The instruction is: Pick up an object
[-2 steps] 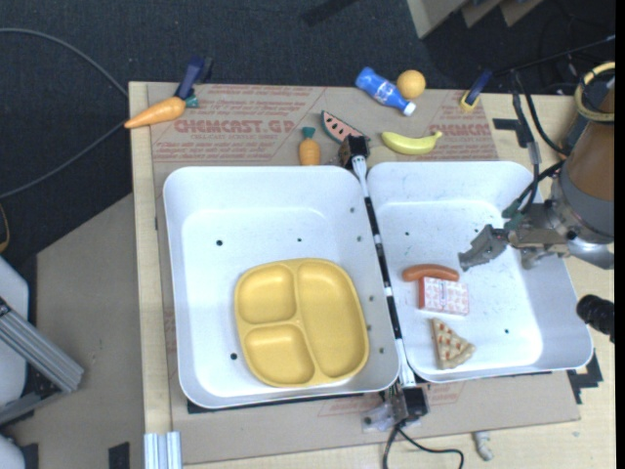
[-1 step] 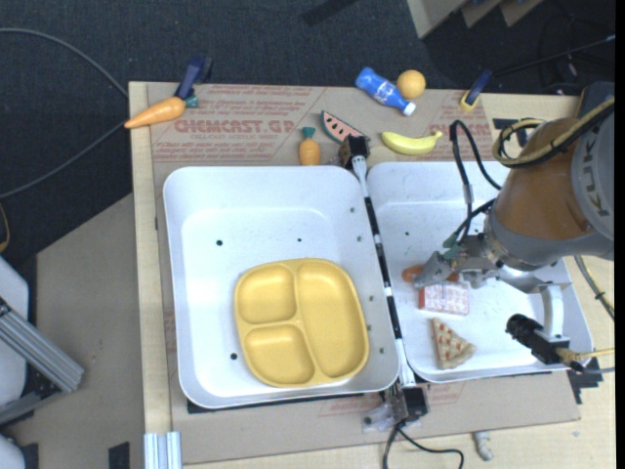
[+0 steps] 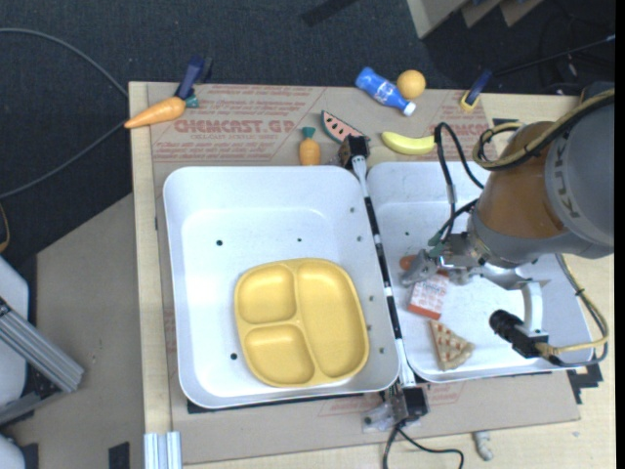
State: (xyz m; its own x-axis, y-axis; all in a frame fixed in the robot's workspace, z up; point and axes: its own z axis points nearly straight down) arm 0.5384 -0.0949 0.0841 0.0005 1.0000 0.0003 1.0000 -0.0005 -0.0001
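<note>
Red carton (image 3: 428,297) near right bin's (image 3: 547,352) left wall, beneath gripper (image 3: 426,267); jaws' state impossible to tell.

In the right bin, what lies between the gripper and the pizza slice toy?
In the camera view, a small red-and-white packet lies between the gripper and the pizza slice toy, on the floor of the right bin.

A yellow three-compartment plate (image 3: 300,320) is lying in the left bin (image 3: 195,213), while a toy carrot (image 3: 154,114), watermelon slice (image 3: 338,125), banana (image 3: 407,143), blue bottle (image 3: 384,90) and orange ball (image 3: 411,83) are sitting on the desk (image 3: 244,115) behind the bins.
</note>
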